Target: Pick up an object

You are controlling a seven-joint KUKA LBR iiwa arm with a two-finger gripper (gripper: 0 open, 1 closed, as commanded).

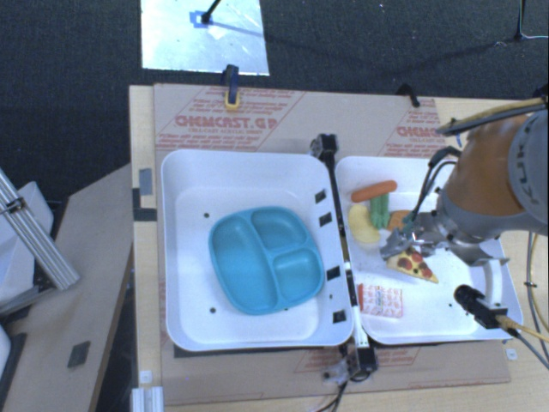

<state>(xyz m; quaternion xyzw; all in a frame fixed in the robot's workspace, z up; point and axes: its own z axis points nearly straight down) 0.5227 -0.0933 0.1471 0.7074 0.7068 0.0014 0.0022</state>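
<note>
Camera view has the arm (493,174) reaching in low over the right-hand one of two bins (446,324), its claw (401,245) down among the toy food (whether it is open or shut, I cannot tell). One blue divided plate (264,260) lies well to its left. Just beside the claw: one pizza slice (415,266), one carrot (374,192), one yellow piece (362,225). One red-printed packet (380,299) lies below.

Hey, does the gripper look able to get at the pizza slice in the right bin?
Probably yes: the gripper sits right beside the pizza slice, with nothing lying over it.
</note>
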